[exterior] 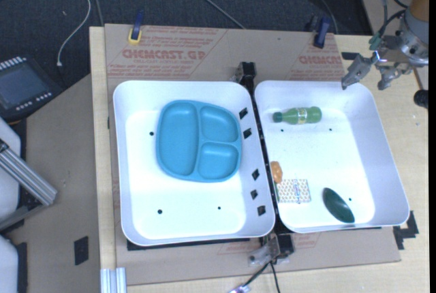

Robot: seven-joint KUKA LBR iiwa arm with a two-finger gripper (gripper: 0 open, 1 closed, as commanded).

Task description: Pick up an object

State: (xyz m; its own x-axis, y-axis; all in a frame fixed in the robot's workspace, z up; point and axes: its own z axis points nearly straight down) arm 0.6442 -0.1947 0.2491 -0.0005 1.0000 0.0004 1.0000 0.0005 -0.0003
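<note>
My gripper [371,78] hangs at the upper right, over the far right corner of the right bin [381,148], with its two fingers spread open and nothing between them. In that bin a small green bottle [298,116] lies on its side near the far wall, left of the gripper. A dark green oval object [338,205] rests near the front right. A small patterned packet [293,191] and a small orange piece [276,171] lie by the bin's left wall.
The left bin [136,210] holds a blue divided plate [199,141]. Black clips line the divider between the two bins [253,169]. Blue clamps [321,31] hold the cardboard at the bench's far edge. Cables trail across the floor beyond.
</note>
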